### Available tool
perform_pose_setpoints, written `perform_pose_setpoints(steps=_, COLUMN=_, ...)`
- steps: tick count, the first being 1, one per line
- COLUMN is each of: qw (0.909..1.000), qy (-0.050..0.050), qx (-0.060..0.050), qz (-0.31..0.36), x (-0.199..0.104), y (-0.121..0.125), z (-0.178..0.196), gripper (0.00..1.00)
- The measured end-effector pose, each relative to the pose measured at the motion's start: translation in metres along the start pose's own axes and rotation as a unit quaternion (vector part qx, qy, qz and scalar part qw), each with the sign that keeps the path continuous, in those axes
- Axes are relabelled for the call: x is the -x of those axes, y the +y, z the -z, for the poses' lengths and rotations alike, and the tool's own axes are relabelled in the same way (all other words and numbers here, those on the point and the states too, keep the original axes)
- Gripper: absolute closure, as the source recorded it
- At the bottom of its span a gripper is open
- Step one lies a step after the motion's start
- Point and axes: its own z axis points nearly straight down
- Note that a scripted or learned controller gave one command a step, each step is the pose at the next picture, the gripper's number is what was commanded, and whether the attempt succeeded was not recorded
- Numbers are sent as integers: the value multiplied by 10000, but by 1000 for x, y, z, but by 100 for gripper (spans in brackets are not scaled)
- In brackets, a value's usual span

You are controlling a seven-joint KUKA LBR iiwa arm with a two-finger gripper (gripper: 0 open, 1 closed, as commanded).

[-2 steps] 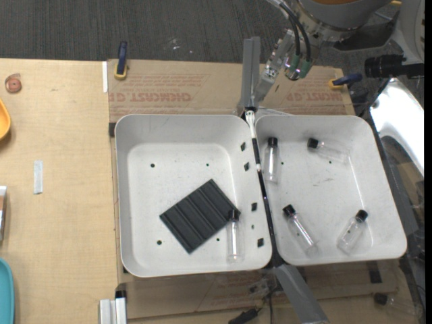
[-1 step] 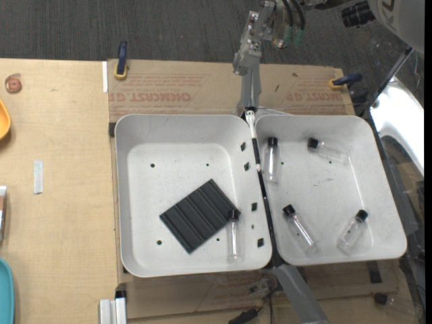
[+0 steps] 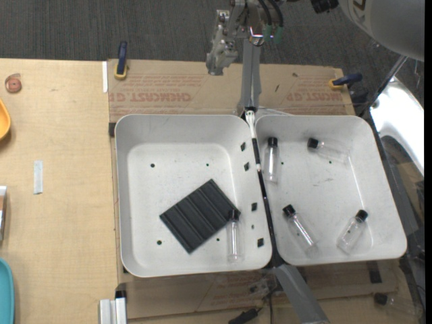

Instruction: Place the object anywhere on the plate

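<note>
A black ribbed plate [image 3: 200, 215] lies flat and turned at an angle on the floor of the left bin [image 3: 135, 181]. A clear vial with a black cap [image 3: 233, 237] lies just right of it. Its cap is at the plate's right corner and its body rests on the bin floor. My gripper [image 3: 217, 61] hangs high beyond the far rim of the bins, above the cardboard, well away from the plate and the vial. I see nothing in it.
The right bin [image 3: 378, 181] holds several more capped vials, including ones at the far left [image 3: 271, 158], front middle [image 3: 298, 224] and front right [image 3: 352, 230]. Clamps [image 3: 121, 61] pin the cardboard behind the bins. The arm [image 3: 378, 5] enters from the upper right.
</note>
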Motion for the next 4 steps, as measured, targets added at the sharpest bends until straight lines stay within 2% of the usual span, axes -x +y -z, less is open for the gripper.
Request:
perform_pose_setpoints(steps=1, qw=9835, qy=-4, qx=6, qz=1811, x=13, y=52, z=0, gripper=100)
perform_pose_setpoints(steps=2, qw=9444, qy=-7, qx=9, qz=3288, x=13, y=57, z=1, gripper=100)
perform_pose_setpoints(steps=3, qw=9095, qy=2, qx=10, qz=4156, x=12, y=44, z=0, gripper=100)
perform_pose_setpoints(steps=4, qw=8096, qy=-11, qx=14, qz=5870, x=13, y=44, z=1, gripper=100)
